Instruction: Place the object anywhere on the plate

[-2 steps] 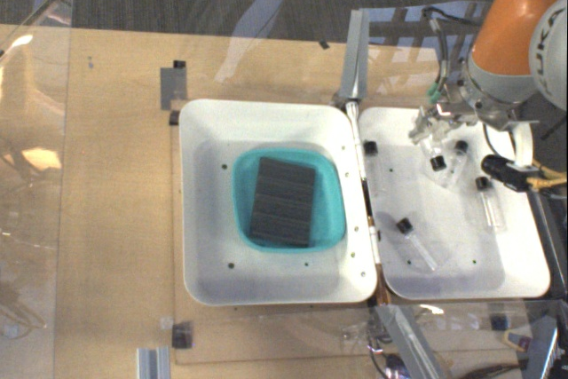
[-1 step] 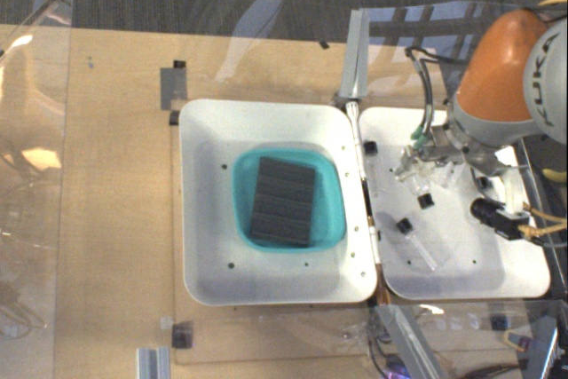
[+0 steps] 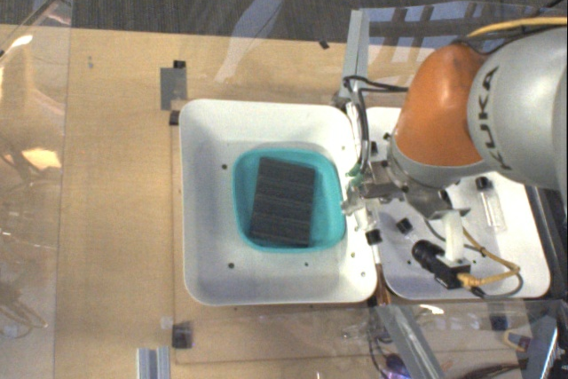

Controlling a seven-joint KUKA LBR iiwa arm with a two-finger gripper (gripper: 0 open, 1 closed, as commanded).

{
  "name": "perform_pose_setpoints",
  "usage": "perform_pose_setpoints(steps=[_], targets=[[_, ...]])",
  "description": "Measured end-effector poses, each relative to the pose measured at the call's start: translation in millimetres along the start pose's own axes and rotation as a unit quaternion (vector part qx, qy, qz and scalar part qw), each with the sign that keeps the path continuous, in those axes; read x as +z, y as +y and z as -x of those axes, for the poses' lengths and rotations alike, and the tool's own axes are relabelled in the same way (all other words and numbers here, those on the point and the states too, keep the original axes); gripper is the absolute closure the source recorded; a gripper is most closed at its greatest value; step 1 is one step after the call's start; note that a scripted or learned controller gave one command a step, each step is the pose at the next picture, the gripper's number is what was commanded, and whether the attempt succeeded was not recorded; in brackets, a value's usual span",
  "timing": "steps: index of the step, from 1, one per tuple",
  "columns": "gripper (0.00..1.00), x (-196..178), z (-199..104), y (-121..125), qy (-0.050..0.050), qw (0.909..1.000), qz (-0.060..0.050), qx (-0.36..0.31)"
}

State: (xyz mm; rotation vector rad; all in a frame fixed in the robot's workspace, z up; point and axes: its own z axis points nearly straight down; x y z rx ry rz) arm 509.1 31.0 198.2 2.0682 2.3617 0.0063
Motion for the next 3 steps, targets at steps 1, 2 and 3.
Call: perform_pose_setpoints(steps=[1,2,3], targets=[[0.0,0,0,0,0.0,1.0,0.0,0.0],[0.0,0,0,0,0.0,1.0,0.0,0.0],[0.0,3,-60,76,0.0,0.9999,0.001,-0.014]])
